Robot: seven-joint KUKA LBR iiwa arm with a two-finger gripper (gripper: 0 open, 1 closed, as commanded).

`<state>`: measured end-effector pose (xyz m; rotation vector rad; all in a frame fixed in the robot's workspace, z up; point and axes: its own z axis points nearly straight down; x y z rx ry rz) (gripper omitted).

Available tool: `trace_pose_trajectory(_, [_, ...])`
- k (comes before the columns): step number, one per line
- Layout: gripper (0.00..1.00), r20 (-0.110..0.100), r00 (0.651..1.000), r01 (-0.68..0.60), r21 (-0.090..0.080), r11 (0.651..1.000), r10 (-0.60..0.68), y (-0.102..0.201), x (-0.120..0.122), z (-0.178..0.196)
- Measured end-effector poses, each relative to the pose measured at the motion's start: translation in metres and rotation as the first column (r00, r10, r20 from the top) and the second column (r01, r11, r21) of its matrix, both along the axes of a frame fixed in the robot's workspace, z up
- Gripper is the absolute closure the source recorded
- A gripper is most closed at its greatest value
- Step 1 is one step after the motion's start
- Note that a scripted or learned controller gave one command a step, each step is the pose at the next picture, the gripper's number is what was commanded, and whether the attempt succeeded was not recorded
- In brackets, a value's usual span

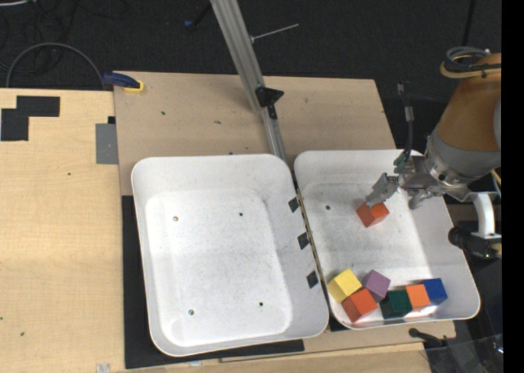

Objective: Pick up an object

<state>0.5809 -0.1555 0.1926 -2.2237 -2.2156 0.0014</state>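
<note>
- The arm (473, 130) is cut off by the picture's edge at 3 o'clock.
- The gripper (383, 194) blurs against the bin; whether it grips the red cube (373, 214) cannot be told.

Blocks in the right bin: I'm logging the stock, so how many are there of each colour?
Red block: 1
Yellow block: 1
Purple block: 1
Red-orange block: 1
Green block: 1
Orange block: 1
Blue block: 1
Total: 7
</note>
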Motion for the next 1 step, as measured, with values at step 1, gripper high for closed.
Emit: trace_pose_trajectory(1, [0.00, 0.000, 1.000, 0.001, 0.000, 1.000, -0.001, -0.0002, 0.0000, 0.0000])
